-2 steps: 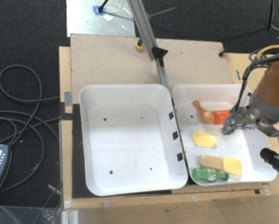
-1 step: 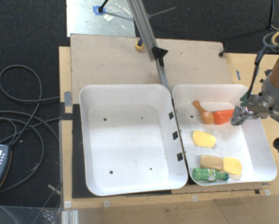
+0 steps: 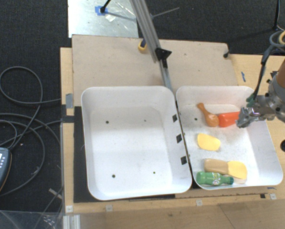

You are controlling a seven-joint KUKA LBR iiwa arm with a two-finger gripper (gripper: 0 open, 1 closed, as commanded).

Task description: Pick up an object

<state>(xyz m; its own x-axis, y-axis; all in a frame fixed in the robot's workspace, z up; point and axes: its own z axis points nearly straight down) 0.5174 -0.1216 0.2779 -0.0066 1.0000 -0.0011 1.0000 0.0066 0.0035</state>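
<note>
- Two white bins are set side by side on the table (image 3: 199, 56); the left bin (image 3: 92, 97) and the right bin (image 3: 271, 168).
- The hand (image 3: 243, 117) is seen low over the right bin's upper right part, at the right end of an orange-red object (image 3: 228, 119).
- Whether the hand is open or closed cannot be told.
- A tan drumstick-shaped piece (image 3: 208, 114) lies touching the orange-red object's left end.
- A yellow piece (image 3: 208, 142) lies below them.
- A tan block (image 3: 216, 165), a yellow wedge (image 3: 237, 170) and a green bottle (image 3: 214, 178) are grouped near the front rim.
</note>
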